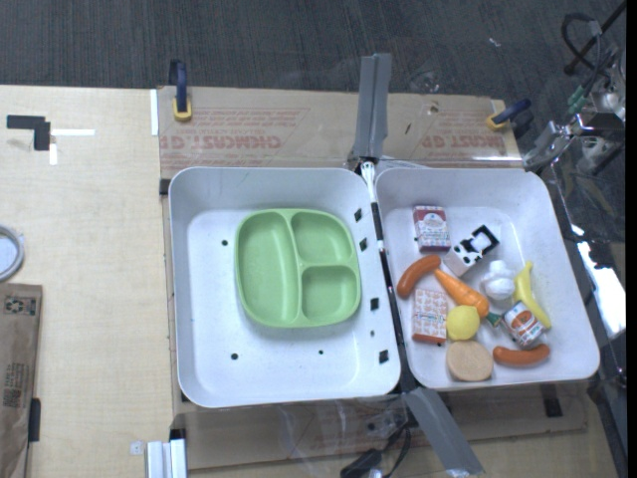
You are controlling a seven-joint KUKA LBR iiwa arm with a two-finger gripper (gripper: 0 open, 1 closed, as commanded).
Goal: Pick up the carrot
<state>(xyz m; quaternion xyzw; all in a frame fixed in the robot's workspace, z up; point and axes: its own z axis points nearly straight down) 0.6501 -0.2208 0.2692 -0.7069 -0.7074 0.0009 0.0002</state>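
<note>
Where the right bin (pixel 553 207) holds the food items, you find the carrot (pixel 461 290) lying between sausage (pixel 417 275) and lemon (pixel 463 323); end effector state cannot be told.

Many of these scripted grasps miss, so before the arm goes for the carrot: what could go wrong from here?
1. The carrot lies packed among toys: a sausage at its upper end, a lemon at its lower end and a white piece beside it. Fingers may close on a neighbour instead.
2. The sausage is also orange and elongated, so it could be mistaken for the carrot.
3. A descent could knock the banana or the can and shift the pile.
</note>
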